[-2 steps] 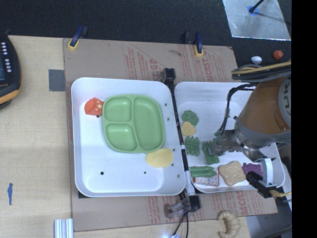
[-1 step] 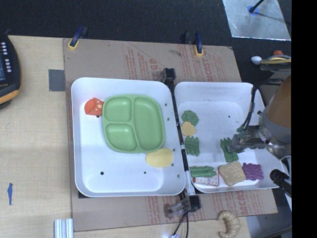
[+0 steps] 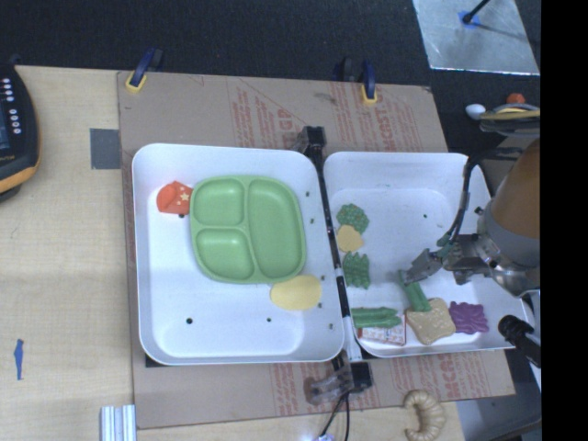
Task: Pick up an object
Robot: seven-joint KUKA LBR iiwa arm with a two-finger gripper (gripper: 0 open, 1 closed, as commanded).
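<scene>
The jaws (image 3: 421, 269) hang just above a green stick (image 3: 416, 295); whether open, I cannot tell. The cracker (image 3: 432, 321) just beyond could foul the pick.

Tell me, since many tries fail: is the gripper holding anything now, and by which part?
Cannot be told. The gripper sits low in the right bin, right above a green stick-shaped piece, but a hold on it is not visible.

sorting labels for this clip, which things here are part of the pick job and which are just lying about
Job: gripper; green stick under it; cracker; purple piece; right bin.
Lying about: green plate, blue clamp, handheld controller.
</scene>
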